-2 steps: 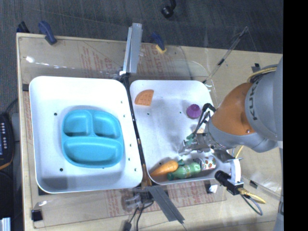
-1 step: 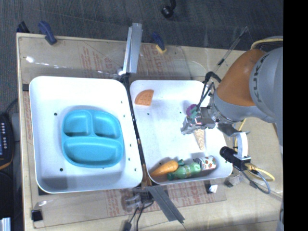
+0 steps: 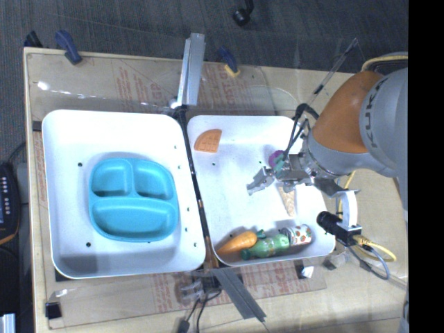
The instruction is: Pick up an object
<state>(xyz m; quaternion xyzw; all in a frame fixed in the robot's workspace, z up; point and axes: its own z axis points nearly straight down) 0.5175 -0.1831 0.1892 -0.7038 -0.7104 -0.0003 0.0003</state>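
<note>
My gripper [image 3: 262, 182] hangs over the middle of the right bin [image 3: 236, 127], its grey fingers pointing left with a gap between them and nothing held. A purple object [image 3: 277, 159] sits just behind the gripper's body. A pale cone-shaped piece [image 3: 288, 201] lies under the wrist. An orange toast slice [image 3: 207, 141] lies at the bin's far left corner. Along the near wall lie a carrot [image 3: 236, 242], a green bottle [image 3: 272, 245] and a small can [image 3: 300, 235].
The left bin [image 3: 62, 137] holds a blue divided plate [image 3: 132, 200]. A grey metal bar [image 3: 190, 71] rises between the bins at the back. Blue clamps [image 3: 68, 46] grip the bench's far edge. Cables [image 3: 368, 252] trail at the right.
</note>
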